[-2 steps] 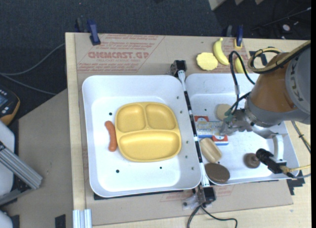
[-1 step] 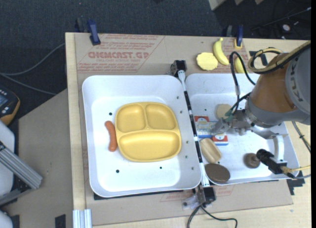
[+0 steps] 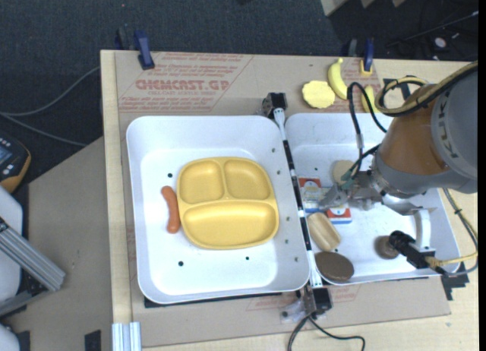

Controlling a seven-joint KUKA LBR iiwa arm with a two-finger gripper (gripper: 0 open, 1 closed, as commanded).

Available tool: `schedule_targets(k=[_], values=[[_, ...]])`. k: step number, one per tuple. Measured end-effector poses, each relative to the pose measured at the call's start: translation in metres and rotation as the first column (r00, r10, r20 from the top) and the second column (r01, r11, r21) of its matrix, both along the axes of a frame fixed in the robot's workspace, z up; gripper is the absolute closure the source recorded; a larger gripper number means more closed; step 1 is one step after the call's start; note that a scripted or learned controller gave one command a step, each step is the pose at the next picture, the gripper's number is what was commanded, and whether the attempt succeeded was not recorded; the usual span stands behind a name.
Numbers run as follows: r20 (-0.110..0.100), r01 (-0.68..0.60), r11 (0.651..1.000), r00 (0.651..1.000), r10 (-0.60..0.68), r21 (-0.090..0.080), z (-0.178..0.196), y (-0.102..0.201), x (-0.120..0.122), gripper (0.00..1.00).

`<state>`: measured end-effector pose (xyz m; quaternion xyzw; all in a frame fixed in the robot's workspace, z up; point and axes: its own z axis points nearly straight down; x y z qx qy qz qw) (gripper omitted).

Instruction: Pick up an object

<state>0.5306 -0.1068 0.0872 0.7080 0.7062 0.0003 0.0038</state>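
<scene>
In the right bin (image 3: 425, 266), the gripper (image 3: 339, 197) reached low near the left wall, crowded by a red-and-white packet (image 3: 310, 189), a tan block (image 3: 324, 231) and a brown disc (image 3: 334, 267); whether it gripped anything could not be told. The arm (image 3: 414, 148) hid the bin's middle. The left bin (image 3: 152, 251) held a yellow divided plate (image 3: 226, 202) and a sausage (image 3: 171, 209), with bare floor along its near edge.
</scene>
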Motion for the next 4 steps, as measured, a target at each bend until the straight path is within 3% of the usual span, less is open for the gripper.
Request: schedule_targets(k=[1,2,3,4], values=[[0.007,0.002,1.0,1.0,-0.002,0.0,0.012,0.0,0.002,1.0],[0.003,0.0,1.0,1.0,0.0,0.004,0.011,0.002,0.001,0.0],[0.005,0.0,1.0,1.0,0.0,0.003,0.021,0.002,0.002,1.0],[0.004,-0.011,1.0,1.0,0.011,0.006,0.103,0.06,0.026,1.0]])
